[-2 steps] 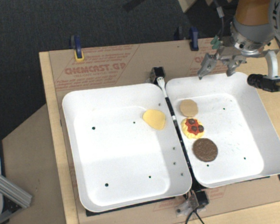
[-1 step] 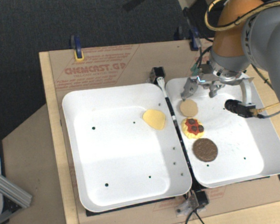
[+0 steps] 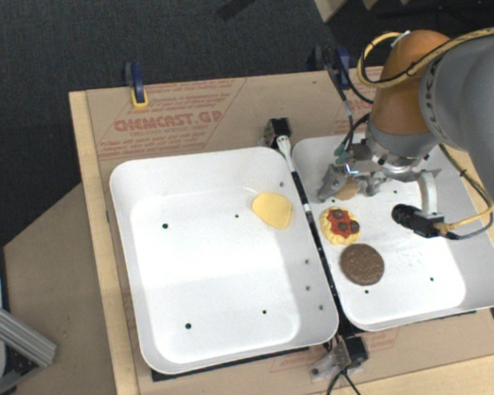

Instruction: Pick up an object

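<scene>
The gripper [image 3: 345, 183] hangs low at the far end of the right bin [image 3: 470, 286]; whether its jaws are parted or closed cannot be told. Just below it lies a small pizza-like disc [image 3: 340, 224], with a brown cookie-like disc [image 3: 362, 264] beyond — both flat, likely light and stiff, best pinched across the rim. A yellow piece [image 3: 271, 209] lies to its left in the left bin [image 3: 149, 274].

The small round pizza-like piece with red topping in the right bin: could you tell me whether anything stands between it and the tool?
Nothing visible does. The tool hangs just above the small round pizza-like piece, with bare white floor of the right bin between them. The brown round cookie-like disc lies on the far side.
</scene>
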Robot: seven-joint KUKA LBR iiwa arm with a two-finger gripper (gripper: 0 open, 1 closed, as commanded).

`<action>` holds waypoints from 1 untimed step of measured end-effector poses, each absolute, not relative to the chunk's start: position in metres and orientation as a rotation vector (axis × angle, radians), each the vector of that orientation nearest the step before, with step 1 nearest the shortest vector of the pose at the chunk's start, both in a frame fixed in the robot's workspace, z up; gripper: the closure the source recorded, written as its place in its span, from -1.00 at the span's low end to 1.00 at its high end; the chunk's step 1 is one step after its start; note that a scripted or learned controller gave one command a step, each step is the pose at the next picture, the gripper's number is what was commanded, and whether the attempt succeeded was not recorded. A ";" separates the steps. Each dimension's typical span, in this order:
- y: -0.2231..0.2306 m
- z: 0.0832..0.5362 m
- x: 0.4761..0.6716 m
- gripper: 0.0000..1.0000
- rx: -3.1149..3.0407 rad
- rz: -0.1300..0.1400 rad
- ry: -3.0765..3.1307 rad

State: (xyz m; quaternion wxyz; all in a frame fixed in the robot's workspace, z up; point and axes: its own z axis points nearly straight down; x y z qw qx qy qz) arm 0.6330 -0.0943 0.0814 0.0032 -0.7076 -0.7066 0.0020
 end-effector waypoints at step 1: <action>-0.095 0.085 0.668 -1.00 -2.223 -0.004 -2.226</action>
